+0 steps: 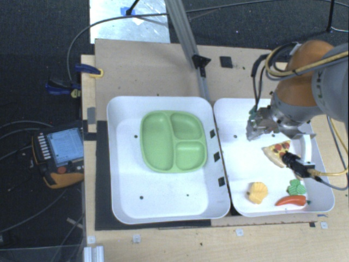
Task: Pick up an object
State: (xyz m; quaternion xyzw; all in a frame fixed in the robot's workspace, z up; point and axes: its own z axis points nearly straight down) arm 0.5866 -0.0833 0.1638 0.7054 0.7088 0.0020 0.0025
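Observation:
In the right bin (234, 119) lie a pizza slice toy (276, 152), a yellow corn-like toy (257, 192), a small green leafy toy (297, 187) and a red chili pepper toy (292, 201). My gripper (256, 129) hangs over the upper middle of that bin, just left of and above the pizza slice. Nothing shows between its fingers, and their spread is hidden from this angle. The arm comes in from the right, its orange band (305, 72) above the wrist.
The left bin (122, 173) holds a green divided plate (173, 141) with three compartments. A grey pole (182, 31) slants down to the bins' back edge. Cables, a blue-screened device (62, 146) and clamps lie off the bench at left.

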